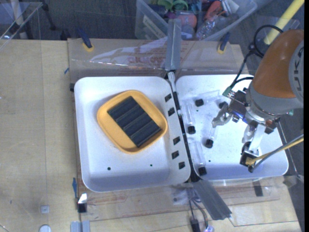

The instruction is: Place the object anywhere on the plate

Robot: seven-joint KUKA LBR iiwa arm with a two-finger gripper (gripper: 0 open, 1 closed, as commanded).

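Observation:
A yellow-orange plate [103, 116] with rounded corners lies in the left bin [91, 168]. On it rests a black ridged rectangular object [134, 121], flat and turned at a slant, covering most of the plate's middle. My gripper [221, 118] hangs over the right bin [227, 166], well to the right of the plate and apart from the black object. Nothing can be made out at its tip.
A divider with several black clips [174, 127] runs between the bins. Small black pieces [208, 142] lie scattered on the right bin's floor, near the gripper. A clear tub of colourful items [193, 6] stands behind the bins.

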